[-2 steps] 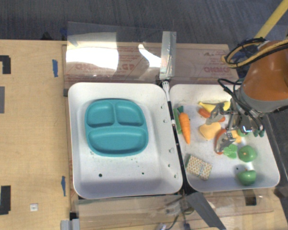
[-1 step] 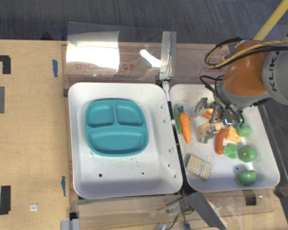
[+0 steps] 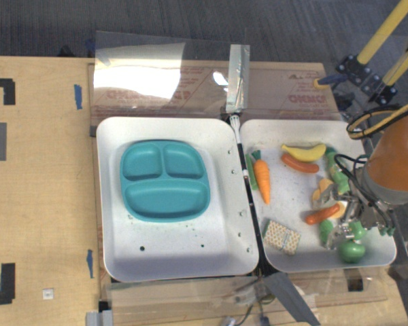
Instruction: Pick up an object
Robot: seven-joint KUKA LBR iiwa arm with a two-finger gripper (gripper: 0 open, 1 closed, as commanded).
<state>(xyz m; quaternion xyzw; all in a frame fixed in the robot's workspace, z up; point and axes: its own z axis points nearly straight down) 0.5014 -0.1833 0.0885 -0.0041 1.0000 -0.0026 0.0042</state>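
gripper [image 3: 347, 224] low at right bin's [image 3: 272, 131] front-right corner | can't tell its grip state | green apple [image 3: 352, 251] just frontward, touching | you drop straight

Left bin [image 3: 109, 202]: plate [image 3: 165, 180] at its middle.
Right bin [image 3: 272, 136]: carrot [image 3: 261, 174] by the left wall; banana [image 3: 304, 152] behind; waffle [image 3: 281, 236] in front; apple [image 3: 352, 251] at front right.
Gripper [image 3: 350, 219]: just behind the apple.

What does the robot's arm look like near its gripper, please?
At the view's right edge, the arm shows as a rounded orange band. Below it, the gripper is dark metal and grey, with black cables looping beside it.
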